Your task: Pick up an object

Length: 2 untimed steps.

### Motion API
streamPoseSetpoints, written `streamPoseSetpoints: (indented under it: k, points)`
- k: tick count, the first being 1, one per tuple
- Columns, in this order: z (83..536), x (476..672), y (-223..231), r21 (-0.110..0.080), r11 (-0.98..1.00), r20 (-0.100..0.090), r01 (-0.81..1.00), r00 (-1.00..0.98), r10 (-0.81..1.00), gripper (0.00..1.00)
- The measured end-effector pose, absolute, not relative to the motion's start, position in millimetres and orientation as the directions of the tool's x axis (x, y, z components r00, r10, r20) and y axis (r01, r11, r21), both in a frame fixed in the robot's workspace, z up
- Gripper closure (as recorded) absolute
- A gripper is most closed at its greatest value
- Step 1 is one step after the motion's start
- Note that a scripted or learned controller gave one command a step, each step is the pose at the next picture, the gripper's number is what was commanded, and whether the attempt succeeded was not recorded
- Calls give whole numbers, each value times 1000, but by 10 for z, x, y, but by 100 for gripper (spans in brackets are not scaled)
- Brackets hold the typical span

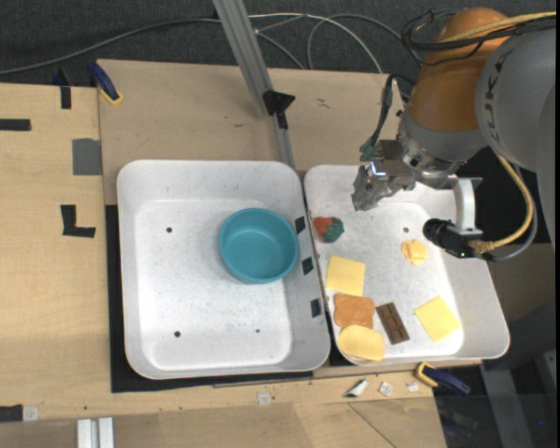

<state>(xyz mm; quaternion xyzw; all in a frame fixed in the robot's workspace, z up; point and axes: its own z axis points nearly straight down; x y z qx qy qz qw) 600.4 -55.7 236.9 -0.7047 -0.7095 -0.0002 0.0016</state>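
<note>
Hovering over the right bin [467, 348] – claw [369, 194] tips indistinct.

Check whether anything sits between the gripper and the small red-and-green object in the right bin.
Nothing visible does. The gripper hangs over the right bin, and bare white floor lies between it and the red-and-green object to its lower left.

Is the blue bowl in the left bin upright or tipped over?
Upright. The blue bowl sits in the left bin with its round opening facing up; its inner floor is visible and nothing lies in it.
</note>
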Motion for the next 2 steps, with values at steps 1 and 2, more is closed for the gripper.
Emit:
streamPoseSetpoints:
  k: [1,2]
  points:
    - [2418,5725,-21,-2,7,2,1000,-7,1000,100]
    - [2335,5467,564,-5,7,2,1000,-7,1000,100]
